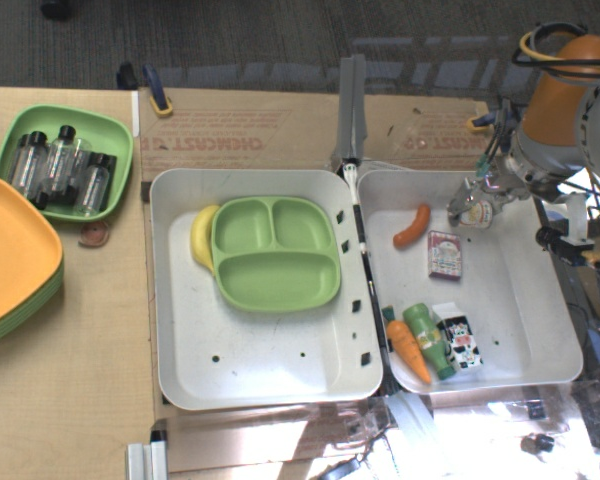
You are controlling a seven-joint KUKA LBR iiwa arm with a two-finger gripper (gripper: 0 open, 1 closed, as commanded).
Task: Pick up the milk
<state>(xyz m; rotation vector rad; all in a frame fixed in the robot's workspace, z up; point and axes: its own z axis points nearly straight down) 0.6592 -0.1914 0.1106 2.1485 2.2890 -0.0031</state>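
Observation:
The milk (458, 340) is a small carton with black and white cow patches. It lies near the front of the right bin (540, 298), beside a green bottle (429, 339) and a carrot (408, 351). My gripper (472, 208) hangs over the back of the right bin, well behind the milk and slightly to its right. Nothing shows in its grasp. The grey arm with its orange band (565, 103) reaches in from the upper right.
A red sausage (412, 225) and a small pink carton (444, 255) lie in the right bin between my gripper and the milk. The left bin (180, 298) holds a green divided plate (276, 252) over a banana (200, 236). Orange plates and a green tray of bottles sit far left.

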